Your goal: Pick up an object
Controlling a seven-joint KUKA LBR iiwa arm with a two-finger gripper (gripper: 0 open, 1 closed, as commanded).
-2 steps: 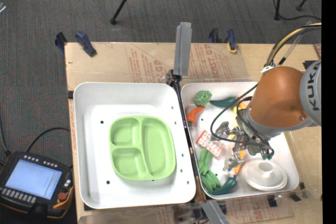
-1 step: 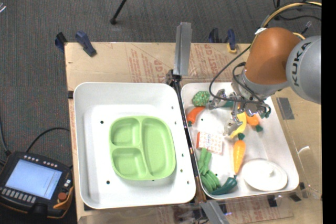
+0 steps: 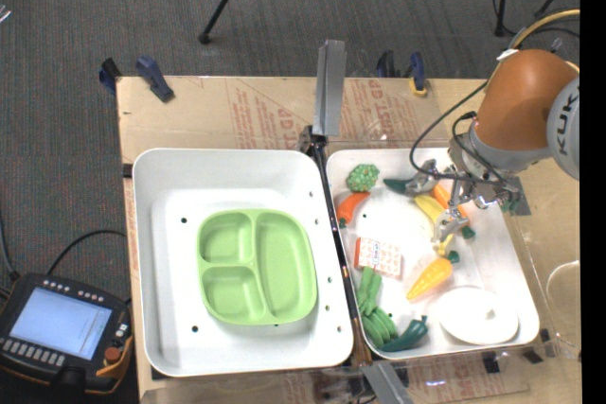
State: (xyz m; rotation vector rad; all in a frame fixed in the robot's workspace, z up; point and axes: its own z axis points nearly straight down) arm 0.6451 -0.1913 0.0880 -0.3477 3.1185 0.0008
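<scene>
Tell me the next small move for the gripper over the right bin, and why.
Probably lower straight down: the gripper hangs over the yellow banana in the right bin, with nothing visibly held. I can't tell how its fingers stand, so confirm that first.

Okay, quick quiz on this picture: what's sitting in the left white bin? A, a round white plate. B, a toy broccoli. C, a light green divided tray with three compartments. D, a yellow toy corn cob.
C: the light green divided plastic tray with three compartments lies in the left shallow white bin, while the round white plate, the green toy broccoli and the yellow toy corn cob lie in the right shallow white bin.
</scene>
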